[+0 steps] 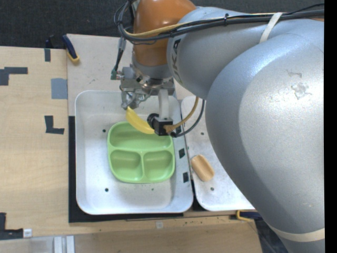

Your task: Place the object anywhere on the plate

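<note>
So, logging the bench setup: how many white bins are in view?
2. The left bin holds the green plate; the right bin holds a tan object, and the arm covers most of it.

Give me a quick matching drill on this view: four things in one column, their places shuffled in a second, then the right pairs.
Things:
1. green plate
2. yellow banana-shaped object
3. tan bread-like piece
4. gripper

Places:
A. lying in the right bin
B. at the plate's upper edge, just under the gripper
C. sitting in the left bin
D. above the left bin's far side, at the yellow object's upper end

Pairs: 1-C, 2-B, 3-A, 4-D
</note>
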You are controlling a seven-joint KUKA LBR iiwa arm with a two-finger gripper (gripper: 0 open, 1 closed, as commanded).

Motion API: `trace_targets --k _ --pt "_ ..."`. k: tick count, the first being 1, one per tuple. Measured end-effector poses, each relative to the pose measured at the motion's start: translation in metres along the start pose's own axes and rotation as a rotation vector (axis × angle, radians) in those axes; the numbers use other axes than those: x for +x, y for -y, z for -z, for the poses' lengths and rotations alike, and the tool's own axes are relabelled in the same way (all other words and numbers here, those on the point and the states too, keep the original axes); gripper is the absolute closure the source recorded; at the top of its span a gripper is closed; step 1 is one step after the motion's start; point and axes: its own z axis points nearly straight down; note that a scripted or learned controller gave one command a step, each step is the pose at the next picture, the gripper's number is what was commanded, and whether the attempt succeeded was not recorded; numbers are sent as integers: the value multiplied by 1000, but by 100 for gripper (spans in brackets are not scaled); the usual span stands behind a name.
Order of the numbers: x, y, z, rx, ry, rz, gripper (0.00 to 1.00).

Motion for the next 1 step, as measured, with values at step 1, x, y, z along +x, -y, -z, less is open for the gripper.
trace_targets --k 1 --pt "-2 0 1 0 1 -2 0"
